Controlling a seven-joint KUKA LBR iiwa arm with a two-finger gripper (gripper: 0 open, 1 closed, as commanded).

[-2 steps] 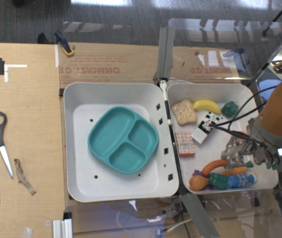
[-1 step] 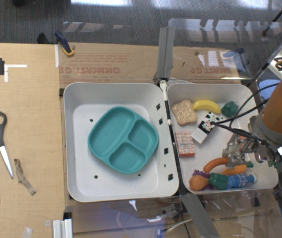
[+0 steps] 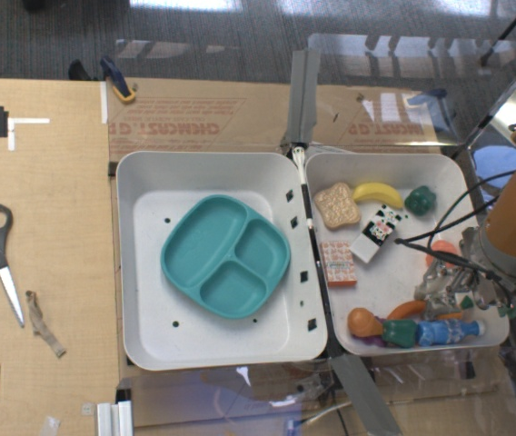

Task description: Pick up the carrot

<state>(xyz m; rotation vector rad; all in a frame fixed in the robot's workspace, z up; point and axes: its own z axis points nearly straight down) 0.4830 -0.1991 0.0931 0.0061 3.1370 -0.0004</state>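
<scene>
Camera view gives me the carrot [image 3: 405, 310] as a short orange taper lying flat near the front of the right bin [image 3: 449, 166], its thick end just beside the gripper [image 3: 441, 291]. I cannot tell from here how the gripper is set. Next to the carrot, toward the bin's front wall, lie an orange ball-like toy [image 3: 364, 322] and a blue bottle [image 3: 444, 332]. Behind the bins, cardboard [image 3: 185, 121] shows red printing, mirrored and not readable to me.
</scene>
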